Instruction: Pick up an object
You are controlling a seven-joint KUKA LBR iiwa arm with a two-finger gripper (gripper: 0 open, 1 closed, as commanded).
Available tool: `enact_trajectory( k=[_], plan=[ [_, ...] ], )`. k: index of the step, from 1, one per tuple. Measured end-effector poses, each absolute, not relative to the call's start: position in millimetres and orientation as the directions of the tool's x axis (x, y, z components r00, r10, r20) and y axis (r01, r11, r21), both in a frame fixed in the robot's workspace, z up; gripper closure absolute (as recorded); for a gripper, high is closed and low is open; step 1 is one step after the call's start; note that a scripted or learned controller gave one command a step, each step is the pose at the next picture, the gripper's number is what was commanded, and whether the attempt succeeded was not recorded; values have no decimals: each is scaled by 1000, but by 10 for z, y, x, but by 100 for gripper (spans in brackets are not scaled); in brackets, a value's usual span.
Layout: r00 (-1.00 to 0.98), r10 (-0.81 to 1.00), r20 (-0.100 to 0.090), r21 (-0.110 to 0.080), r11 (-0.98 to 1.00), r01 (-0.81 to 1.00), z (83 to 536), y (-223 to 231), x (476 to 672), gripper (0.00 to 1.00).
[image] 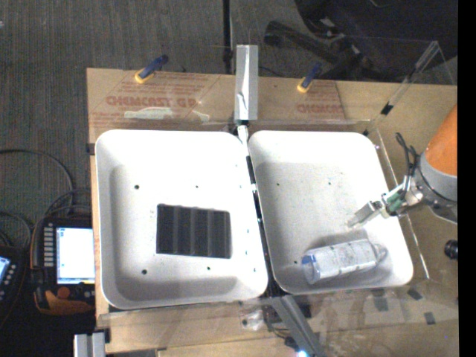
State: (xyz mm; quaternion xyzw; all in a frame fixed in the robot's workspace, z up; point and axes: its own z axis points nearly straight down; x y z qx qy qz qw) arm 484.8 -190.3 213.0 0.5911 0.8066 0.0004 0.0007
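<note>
Closest to me, by the near edge of the right bin (327,155), a clear plastic bottle (343,259) lies on its side. It has a pale label and runs roughly along that near edge, its cap end toward the bin's right near corner. Nothing touches it.

Just beyond it, over the right edge of the same bin, hangs the gripper (362,214). It reaches in from the right and points left over the bin floor, above and a little past the bottle, apart from it. From here I cannot tell whether the claw is spread or clenched; the tip is too small and pale against the white floor. Nothing shows between its tips. Behind it the grey wrist and the orange band (454,143) rise at the right.

In the left bin (119,155), a flat dark ribbed rectangle (193,231) lies near the middle, a bit toward the near edge.

Farther back, a metal post (246,84) stands where the two bins meet at their far corners. Two clamps with yellow and blue handles (151,68) grip the far edge of the brown board (104,99) under the bins.
</note>
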Motion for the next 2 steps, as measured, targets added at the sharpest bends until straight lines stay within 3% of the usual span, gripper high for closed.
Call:
enact_trajectory(
  k=[1,2],
  plan=[
    [-360,933,2,0,360,933,1835,-717,4842,0],
    [-163,987,0,-1,163,987,2034,-1139,5011,0]
  ],
)
